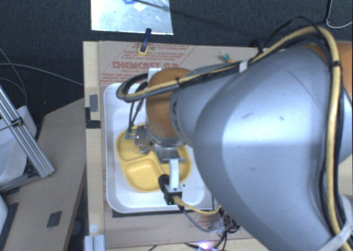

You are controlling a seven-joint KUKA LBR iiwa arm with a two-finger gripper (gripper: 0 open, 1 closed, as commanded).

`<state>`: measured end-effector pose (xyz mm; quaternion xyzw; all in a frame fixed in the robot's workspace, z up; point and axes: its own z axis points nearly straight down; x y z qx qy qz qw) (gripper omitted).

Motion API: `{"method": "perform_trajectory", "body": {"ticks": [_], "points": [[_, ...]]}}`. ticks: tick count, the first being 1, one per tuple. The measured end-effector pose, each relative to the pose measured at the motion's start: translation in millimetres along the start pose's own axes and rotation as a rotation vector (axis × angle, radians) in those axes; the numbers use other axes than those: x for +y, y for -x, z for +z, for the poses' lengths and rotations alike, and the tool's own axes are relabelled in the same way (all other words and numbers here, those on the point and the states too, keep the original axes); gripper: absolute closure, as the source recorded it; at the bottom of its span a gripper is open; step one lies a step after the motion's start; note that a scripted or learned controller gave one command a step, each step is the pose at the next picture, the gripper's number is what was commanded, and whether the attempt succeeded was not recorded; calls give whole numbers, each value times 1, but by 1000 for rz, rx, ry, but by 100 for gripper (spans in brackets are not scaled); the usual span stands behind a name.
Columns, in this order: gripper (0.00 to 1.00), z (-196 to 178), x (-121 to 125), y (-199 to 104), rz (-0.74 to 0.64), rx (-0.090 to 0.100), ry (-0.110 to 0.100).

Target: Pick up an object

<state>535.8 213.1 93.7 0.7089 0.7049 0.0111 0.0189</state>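
Observation:
A yellow compartment dish (140, 170) lies in the left white bin (113, 189), toward its front. My arm reaches in from the right and covers most of the bench. Its orange band (160, 106) sits above the wrist, which hangs directly over the dish's far right part. The wrist body hides the gripper tip, and whatever lies beneath it in the bin is hidden too.
The bin rests on a cardboard sheet (154, 57) with red print. A shiny foil sheet (132, 1) lies on the dark floor behind it. An aluminium frame (22, 139) stands at the left. The right bin is covered by the grey arm (265, 145).

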Motion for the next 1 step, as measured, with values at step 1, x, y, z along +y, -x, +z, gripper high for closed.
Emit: {"method": "perform_trajectory", "body": {"ticks": [1], "points": [[100,5,44,29,-10,25,-37]]}}
